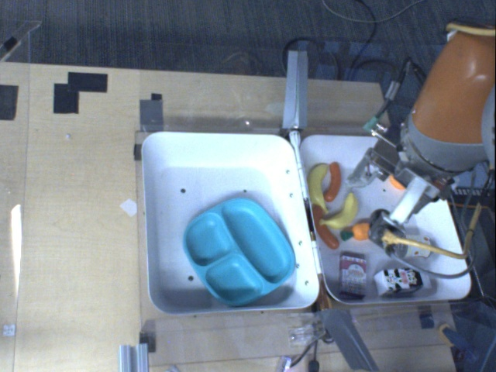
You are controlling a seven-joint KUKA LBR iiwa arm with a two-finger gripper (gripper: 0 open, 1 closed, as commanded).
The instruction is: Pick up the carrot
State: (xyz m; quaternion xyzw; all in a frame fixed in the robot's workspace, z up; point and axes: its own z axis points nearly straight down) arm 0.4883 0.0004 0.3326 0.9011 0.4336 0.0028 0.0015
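Clutter is the risk: the gripper (370,169) (open or closed, I cannot tell) may snag the banana (343,214) just beside the carrot (361,229).

Pale wood bench (77,208) carries two white bins. Left bin (167,208) sits mid-bench; right bin (341,149) just beside it, to its right. Black patches (81,90) lie beyond the left bin's far-left corner. Small white scrap (128,206) just left of it.

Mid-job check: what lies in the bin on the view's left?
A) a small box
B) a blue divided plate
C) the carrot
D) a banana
B: the blue divided plate lies in the left-side bin; the carrot and a banana lie in the right-side bin.
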